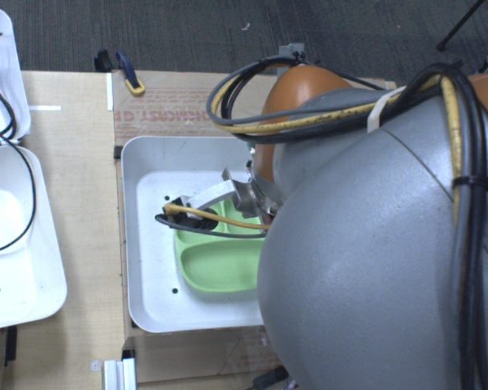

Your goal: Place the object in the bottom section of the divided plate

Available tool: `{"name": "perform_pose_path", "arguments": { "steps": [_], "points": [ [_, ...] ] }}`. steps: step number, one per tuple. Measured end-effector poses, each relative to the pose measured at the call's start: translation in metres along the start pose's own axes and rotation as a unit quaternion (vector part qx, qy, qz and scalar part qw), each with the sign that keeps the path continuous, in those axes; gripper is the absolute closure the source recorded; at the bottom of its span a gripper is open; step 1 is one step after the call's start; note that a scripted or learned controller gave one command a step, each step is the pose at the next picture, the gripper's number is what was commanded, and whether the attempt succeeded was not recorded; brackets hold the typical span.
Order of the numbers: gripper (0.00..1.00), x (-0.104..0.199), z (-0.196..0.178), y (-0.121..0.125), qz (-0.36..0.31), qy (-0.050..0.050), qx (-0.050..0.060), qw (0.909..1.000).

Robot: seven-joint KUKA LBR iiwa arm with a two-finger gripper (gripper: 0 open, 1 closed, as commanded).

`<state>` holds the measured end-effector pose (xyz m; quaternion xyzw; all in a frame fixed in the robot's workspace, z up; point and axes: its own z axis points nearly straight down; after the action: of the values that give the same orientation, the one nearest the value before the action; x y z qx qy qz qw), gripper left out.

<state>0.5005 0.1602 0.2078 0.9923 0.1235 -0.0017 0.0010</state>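
Note:
A light green divided plate (215, 266) lies in the right-hand white bin (142, 218), with its lower section showing bare and its right part hidden under the arm. The gripper (242, 192) hangs low over the plate's upper left section, close beside the arm's grey body. I cannot make out any object on the plate or at the gripper; the arm covers much of the bin.
The big grey arm (382, 242) with its orange band fills the right half of the view and hides the bin's right side. A second white bin (16, 242) with a black cable lies at the left. A blue-and-yellow clamp (128, 73) sits on the bench's far edge.

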Motion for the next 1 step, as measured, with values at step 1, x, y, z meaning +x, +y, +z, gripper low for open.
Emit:
{"name": "perform_pose_path", "arguments": {
  "steps": [1],
  "points": [
    [0.00, -0.0224, 0.1168, -0.0092, 0.008, -0.001, 0.000, 1.0000]
  ]
}}
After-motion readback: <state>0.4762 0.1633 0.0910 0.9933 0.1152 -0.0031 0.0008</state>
